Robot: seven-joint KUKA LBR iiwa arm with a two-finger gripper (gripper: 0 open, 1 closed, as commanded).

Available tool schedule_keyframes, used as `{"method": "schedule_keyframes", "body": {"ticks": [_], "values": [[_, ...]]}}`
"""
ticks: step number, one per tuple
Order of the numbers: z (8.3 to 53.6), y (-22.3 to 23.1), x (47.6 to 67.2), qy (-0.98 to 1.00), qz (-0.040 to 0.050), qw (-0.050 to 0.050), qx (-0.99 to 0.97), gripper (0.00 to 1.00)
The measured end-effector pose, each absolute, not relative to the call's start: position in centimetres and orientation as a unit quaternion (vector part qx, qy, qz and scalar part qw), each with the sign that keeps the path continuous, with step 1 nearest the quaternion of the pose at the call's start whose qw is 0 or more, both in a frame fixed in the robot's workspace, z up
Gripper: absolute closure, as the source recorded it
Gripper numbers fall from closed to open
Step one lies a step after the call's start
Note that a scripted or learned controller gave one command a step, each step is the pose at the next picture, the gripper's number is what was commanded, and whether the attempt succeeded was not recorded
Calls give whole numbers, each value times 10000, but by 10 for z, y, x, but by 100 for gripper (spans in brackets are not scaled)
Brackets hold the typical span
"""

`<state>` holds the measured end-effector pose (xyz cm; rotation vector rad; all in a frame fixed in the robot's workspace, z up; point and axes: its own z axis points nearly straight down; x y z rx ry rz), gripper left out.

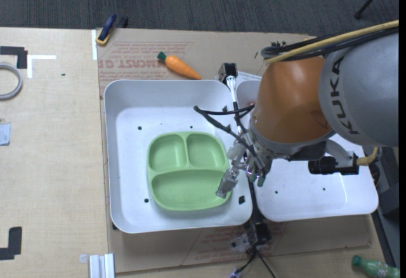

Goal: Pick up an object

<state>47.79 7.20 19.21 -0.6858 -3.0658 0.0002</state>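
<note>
Green plastic marks the likely target: a 3-compartment plate point(187, 171) lies flat in the left bin point(127, 143), toward its 4 o'clock corner. The gripper point(229, 180) hangs over the plate's 3 o'clock rim, probably because a thin raised edge gives 2 fingers something to pinch. Whether the fingers are apart or together I cannot tell. A toy carrot point(179, 65) rests on the cardboard point(146, 54) at the bin's 12 o'clock, outside it and out of play.

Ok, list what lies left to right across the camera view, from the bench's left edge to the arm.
Grey ring → blue marker → green divided plate in the left bin → gripper at the plate's right rim → arm's orange band.
</note>
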Motion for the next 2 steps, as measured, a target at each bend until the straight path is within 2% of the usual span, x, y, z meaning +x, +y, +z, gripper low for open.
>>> {"method": "schedule_keyframes", "body": {"ticks": [1,2], "values": [[192,68,488,-8404,4,-3,-5419,0],[201,68,489,-8410,3,-11,-5410,100]]}}
